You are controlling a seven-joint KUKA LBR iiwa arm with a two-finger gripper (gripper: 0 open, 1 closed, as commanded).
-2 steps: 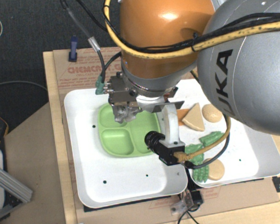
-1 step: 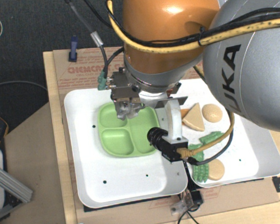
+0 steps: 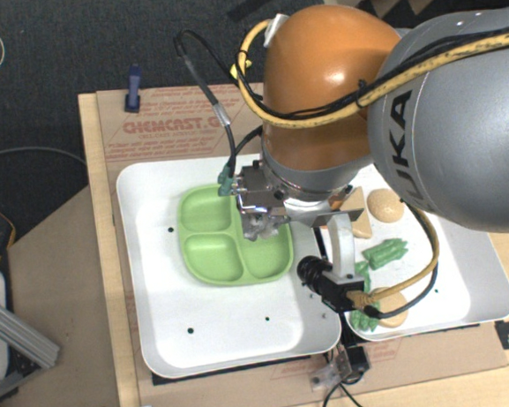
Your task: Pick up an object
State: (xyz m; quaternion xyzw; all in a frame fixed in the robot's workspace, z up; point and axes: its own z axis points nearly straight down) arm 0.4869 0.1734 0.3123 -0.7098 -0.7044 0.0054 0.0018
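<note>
A blue clip (image 3: 133, 87) lies on the brown cardboard sheet (image 3: 107, 140), up and to the left of the green plate (image 3: 212, 246). The plate sits flat in the left white bin (image 3: 155, 278), toward that bin's far right part. It has three compartments, one at the back and two in front.

The gripper (image 3: 256, 216) hangs over the plate's right edge, about where the back compartment meets the front right one. I cannot tell whether it is open or closed, nor whether it touches the plate. Nothing shows held in it. The grey arm (image 3: 460, 127) with its orange band rises above and to the right of the plate.

Right of the plate, in the right white bin (image 3: 475, 294), a tan wedge (image 3: 360, 224) lies just beside a round tan roll (image 3: 385, 205). A green leafy piece (image 3: 385, 253) lies just in front of them. Another green piece (image 3: 364, 323) rests at that bin's front left corner, partly hidden.
</note>
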